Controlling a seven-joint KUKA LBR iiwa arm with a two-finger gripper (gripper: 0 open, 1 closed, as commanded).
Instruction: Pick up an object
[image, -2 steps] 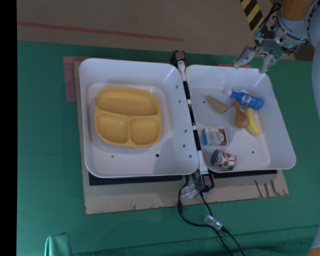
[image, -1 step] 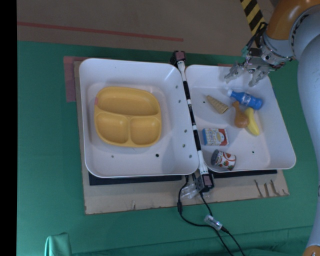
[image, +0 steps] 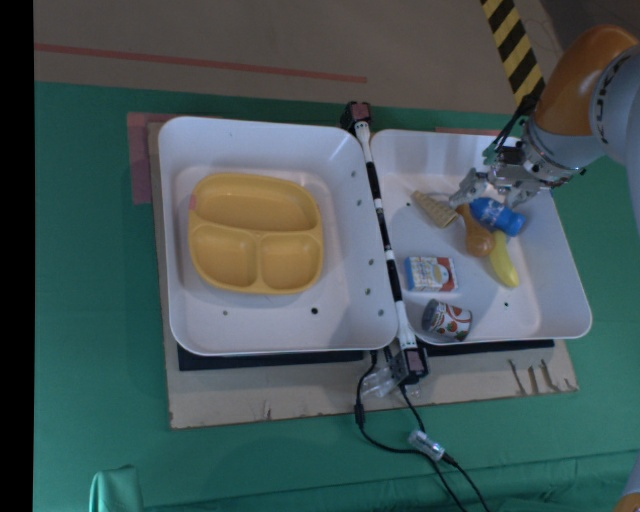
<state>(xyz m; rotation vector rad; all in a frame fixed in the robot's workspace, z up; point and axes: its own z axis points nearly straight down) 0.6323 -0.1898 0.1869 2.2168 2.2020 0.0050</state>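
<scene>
The right bin (image: 560, 300) holds several small items. A blue bottle (image: 499, 216) lies on its side near the bin's back right. An orange-brown piece (image: 478, 240) and a yellow banana (image: 504, 262) lie just in front of it. A tan ridged wafer (image: 434, 208) sits to its left. Nearer the front are a small printed box (image: 430, 273) and a tin can (image: 446, 319) on its side. My gripper (image: 494, 190) hangs just above the blue bottle, fingers spread open, one fingertip (image: 467, 189) near the wafer. Nothing is between them.
The left bin (image: 180, 310) carries a yellow divided plate (image: 256, 232). A black-and-white divider strip (image: 383, 235) runs between the bins. Cables (image: 420, 440) trail off the bench front. The arm's orange band (image: 585, 70) rises over the right bin's back right corner.
</scene>
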